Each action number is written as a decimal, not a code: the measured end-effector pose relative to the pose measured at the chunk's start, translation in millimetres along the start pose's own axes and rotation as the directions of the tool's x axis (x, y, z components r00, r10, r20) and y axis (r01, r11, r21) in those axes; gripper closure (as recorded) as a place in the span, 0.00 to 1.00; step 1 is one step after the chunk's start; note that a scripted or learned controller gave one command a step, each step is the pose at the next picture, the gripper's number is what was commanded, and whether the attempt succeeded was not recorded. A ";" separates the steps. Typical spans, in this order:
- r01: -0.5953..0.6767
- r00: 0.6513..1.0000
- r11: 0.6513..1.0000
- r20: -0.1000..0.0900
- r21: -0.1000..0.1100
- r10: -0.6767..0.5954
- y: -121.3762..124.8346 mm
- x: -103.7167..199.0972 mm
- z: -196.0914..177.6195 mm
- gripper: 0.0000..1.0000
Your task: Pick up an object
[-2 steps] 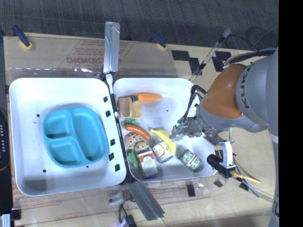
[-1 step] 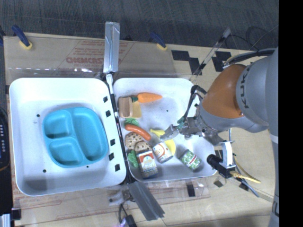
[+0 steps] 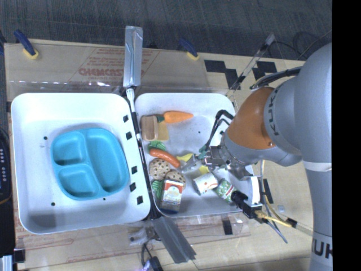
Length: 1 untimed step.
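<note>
Two white bins share the counter (image 3: 51, 58): the left bin (image 3: 25, 151) holds a blue divided tray (image 3: 89, 162), the right bin (image 3: 186, 101) toy foods (carrot (image 3: 177, 117), cookies (image 3: 160, 167), small cartons (image 3: 171, 195)). Fingers (image 3: 204, 159) reach among them; wrist hides their opening, so grip cannot be judged.

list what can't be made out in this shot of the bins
- Gripper, camera view: the arm's wrist hides whether it is open or shut.
- Small carton in the right bin: label print too small to read.
- Arm: its base is cut off by the frame's right side.
</note>
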<state>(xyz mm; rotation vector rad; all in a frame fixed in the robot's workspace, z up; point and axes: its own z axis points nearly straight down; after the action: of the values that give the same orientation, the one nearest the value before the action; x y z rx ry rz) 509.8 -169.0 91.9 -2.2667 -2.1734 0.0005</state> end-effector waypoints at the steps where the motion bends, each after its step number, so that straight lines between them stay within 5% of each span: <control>1: 0.004 1.000 1.000 0.001 0.002 -0.004 0.3 -0.2 -9.8 1.00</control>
<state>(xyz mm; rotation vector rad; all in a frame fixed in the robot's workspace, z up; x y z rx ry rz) 510.1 -169.3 101.7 -2.2616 -2.1778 0.0031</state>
